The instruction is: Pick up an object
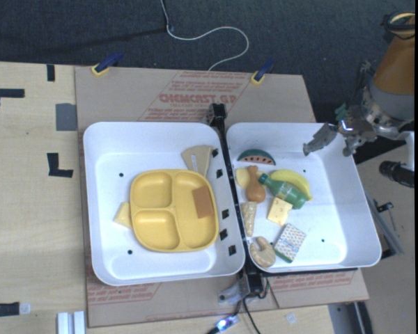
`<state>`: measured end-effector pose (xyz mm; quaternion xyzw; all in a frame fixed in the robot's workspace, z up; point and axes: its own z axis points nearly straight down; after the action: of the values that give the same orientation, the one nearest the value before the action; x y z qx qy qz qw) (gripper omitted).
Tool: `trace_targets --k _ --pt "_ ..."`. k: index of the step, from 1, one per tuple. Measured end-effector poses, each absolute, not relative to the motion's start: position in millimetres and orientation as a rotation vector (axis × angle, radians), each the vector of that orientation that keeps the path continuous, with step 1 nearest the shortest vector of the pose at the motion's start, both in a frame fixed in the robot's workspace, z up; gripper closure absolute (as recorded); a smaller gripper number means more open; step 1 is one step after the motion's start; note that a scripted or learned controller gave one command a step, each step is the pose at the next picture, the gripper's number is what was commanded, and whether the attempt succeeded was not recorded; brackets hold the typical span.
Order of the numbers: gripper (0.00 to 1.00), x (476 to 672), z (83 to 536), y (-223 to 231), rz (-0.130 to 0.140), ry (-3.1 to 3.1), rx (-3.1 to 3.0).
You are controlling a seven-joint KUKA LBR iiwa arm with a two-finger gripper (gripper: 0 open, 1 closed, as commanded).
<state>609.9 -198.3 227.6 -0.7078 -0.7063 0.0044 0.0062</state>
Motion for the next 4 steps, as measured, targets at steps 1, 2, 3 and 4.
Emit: trace_targets --k 1,2,3,4 --pt "0.0 612.5 236.6 -197.9 0.002 -2.222 -2.219" --pt "0.0 613.8 191.2 -191.8 0.006 -2.221 -2.217" --pt "0.0 612.9 147.4 -189.6 0.006 -2.222 -2.216" --pt "0.0 616.0 103.2 -190.1 0.006 -2.223 -2.216"
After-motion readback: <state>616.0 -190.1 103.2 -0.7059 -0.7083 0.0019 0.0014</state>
